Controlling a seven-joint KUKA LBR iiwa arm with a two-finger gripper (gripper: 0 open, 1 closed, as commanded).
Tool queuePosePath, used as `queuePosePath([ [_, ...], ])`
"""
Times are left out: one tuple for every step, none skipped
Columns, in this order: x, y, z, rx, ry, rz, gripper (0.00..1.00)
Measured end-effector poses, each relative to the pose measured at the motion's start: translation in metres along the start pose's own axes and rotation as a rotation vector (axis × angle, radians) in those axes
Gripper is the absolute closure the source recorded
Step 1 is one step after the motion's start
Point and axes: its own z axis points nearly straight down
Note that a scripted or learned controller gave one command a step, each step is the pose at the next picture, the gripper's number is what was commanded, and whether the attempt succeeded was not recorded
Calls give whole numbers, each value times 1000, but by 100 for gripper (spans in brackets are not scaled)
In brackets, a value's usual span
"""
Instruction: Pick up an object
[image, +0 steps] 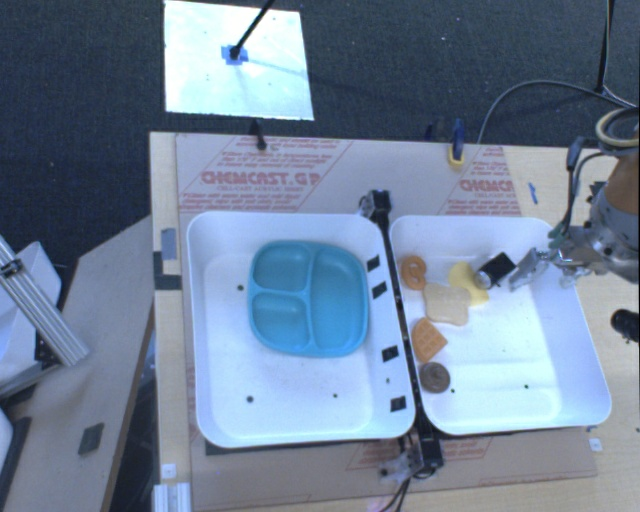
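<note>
Camera view | gripper (497, 270) grip state unclear | touching yellow piece (466, 281) | blue plate (306, 298) apart

- A robotics lab is showing here: two white bins (232, 425) are sitting on a protective-film board (260, 175).
- Cables (530, 95) are trailing across dark carpet (80, 90).
- Aluminium framing (40, 310) is leaning beside the tabletop (110, 330).

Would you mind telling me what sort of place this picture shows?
Probably a robotics lab bench set up for grasping trials: two white bins, a blue divided plate in the left one, toy food pieces in the right, and a cabled arm's gripper.
</note>
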Motion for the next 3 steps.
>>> queuePosePath([
  [0,3,-6,-11,-3,-3,0],
  [0,0,56,-6,-1,-1,0],
  [2,3,98,-8,-1,0,0],
])
